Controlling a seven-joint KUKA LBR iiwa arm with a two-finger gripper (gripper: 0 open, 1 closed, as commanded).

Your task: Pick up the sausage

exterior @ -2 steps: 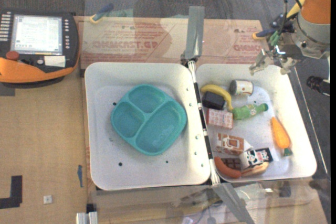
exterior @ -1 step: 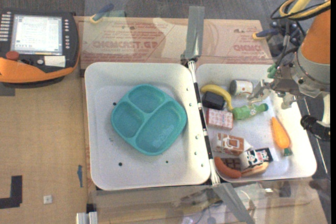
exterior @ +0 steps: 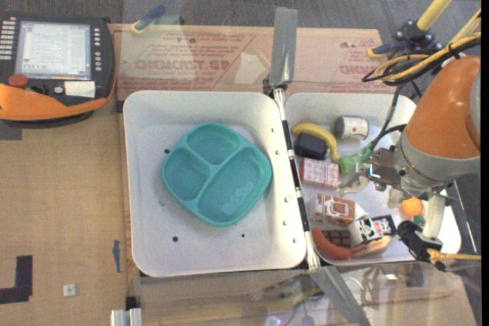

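The sausage [exterior: 331, 243] is a red-brown curved piece lying at the near left corner of the right bin [exterior: 397, 101]. Its right end is tucked under a black-and-white carton [exterior: 374, 229]. My gripper [exterior: 374, 170] hangs over the middle of the right bin, beside a green item [exterior: 353, 163]. It is well behind the sausage and to its right. The grey wrist and orange band [exterior: 451, 111] cover the bin's right side.
The right bin also holds a banana [exterior: 317, 133], a black object [exterior: 311, 145], a silver can [exterior: 351, 126], a pink box [exterior: 321, 173], a small orange-and-white carton [exterior: 336, 208] and an orange ball [exterior: 412, 206]. A teal divided plate [exterior: 217, 173] lies in the left bin [exterior: 145, 164].
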